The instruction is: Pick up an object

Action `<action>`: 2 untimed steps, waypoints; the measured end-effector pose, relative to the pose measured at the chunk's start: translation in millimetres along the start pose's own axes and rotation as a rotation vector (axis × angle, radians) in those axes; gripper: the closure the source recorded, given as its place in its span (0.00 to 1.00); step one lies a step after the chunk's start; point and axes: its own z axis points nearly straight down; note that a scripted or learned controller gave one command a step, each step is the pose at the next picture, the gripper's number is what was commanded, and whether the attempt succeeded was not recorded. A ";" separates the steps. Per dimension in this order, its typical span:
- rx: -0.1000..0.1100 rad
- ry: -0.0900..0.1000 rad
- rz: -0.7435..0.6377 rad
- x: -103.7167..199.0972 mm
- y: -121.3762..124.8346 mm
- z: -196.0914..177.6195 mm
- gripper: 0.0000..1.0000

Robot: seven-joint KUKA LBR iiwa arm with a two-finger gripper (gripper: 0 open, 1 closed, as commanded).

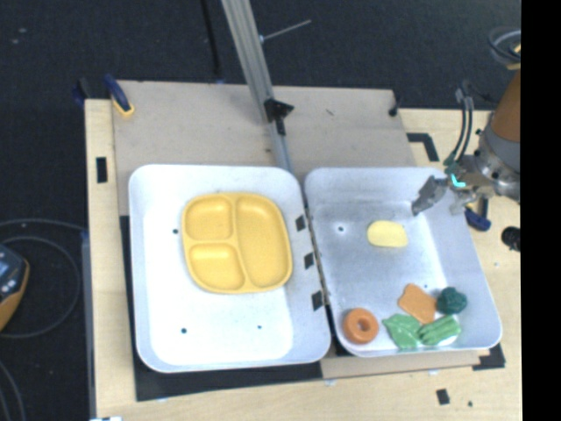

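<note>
Camera view: my fingers (429, 195) hang over the upper right edge of the right bin (351, 191); whether they are spread or pressed together I cannot tell, and nothing sits between them. The yellow lump (387, 234) lies near them, apart, mid-bin. An orange ring (359, 325), orange piece (418, 303) and green pieces (422, 331) cluster at the near edge. The left bin (158, 323) holds a yellow divided plate (237, 241).

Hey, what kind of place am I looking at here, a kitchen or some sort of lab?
Most likely a robot test bench in a lab, not a kitchen. Two white bins sit side by side on a board, a robot arm reaches in from the right, and the food looks like toy pieces beside a yellow divided plate.
</note>
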 end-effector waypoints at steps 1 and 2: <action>-0.002 -0.001 0.000 0.0 0.6 -1.1 0.00; 0.001 -0.001 -0.004 2.6 10.3 53.1 0.00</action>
